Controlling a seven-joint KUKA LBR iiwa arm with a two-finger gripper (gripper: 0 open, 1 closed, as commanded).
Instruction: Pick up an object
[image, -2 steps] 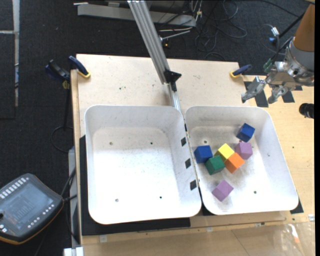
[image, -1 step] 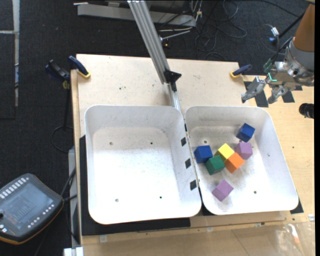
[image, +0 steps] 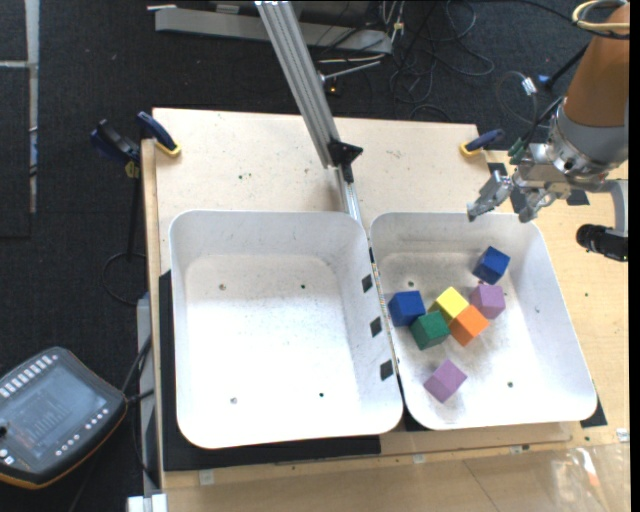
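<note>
A grey handheld control pendant with a screen (image: 50, 415) lies at the lower left, off the bench. The left shallow white plastic bin (image: 200, 240) sits next to it, touching the right shallow white plastic bin (image: 560, 330) along their shared edge.

Inside the right bin the small foam-like cubes lie in a loose cluster. From the left: a blue cube (image: 405, 307), a dark green cube (image: 431, 329) touching it, a purple cube (image: 445, 380) alone nearer the front rim, a yellow cube (image: 452, 301), an orange cube (image: 468, 324) pressed against the green and yellow ones, a lilac cube (image: 487, 299) and, furthest back, a second blue cube (image: 491, 264). Being cubes, none has a long axis; most sit turned at a slant to the bin walls.

The grey two-finger gripper (image: 507, 200) hangs above the bin's back right rim, apart from every cube, the second blue cube lying nearest below it. Its fingers stand spread apart, with nothing between them.
</note>
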